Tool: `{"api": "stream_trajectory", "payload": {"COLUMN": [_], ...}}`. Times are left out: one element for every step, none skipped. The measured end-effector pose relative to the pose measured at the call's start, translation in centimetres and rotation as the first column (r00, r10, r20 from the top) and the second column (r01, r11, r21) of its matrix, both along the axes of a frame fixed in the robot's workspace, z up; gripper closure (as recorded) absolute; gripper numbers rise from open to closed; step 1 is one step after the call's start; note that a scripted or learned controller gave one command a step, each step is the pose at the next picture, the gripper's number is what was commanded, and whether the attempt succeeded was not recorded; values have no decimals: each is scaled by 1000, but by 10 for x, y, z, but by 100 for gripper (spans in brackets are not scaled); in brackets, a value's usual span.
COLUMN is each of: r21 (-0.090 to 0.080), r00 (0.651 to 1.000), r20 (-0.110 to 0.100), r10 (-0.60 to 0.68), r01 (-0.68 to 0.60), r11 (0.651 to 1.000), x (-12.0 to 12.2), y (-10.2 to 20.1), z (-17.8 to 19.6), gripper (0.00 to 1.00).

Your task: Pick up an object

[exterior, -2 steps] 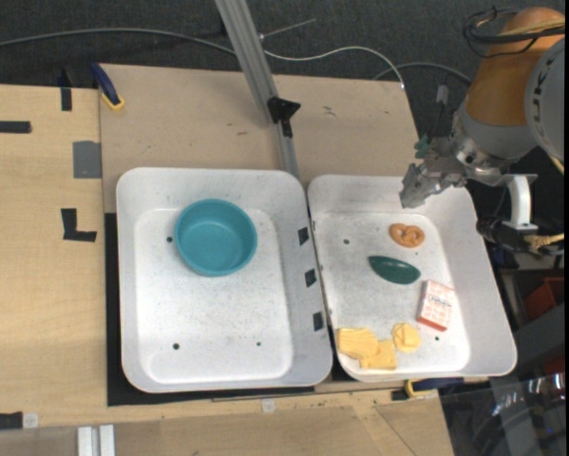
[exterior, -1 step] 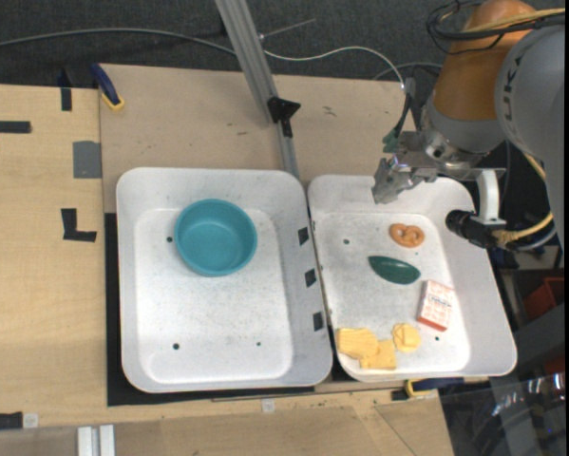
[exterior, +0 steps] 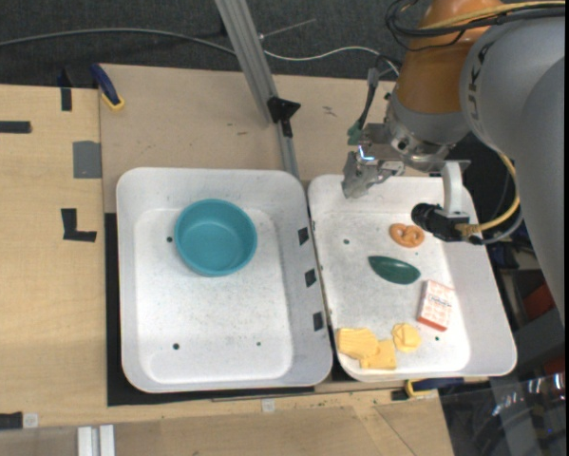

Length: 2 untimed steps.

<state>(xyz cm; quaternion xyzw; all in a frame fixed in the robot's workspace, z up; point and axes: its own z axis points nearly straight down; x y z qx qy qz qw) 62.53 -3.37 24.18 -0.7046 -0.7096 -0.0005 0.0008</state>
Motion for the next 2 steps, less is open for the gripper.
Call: {"api": "stream_trajectory", "payload": {"r21": [0,-1], "r00": [1000,1000], "r20": [0,-1], "r10": [-1,-1], "r01": [1,1], "r11": [1000,1000], "x": [13,32], "y": [49,101], "z": [5,-7], "gripper": [100,100]}}
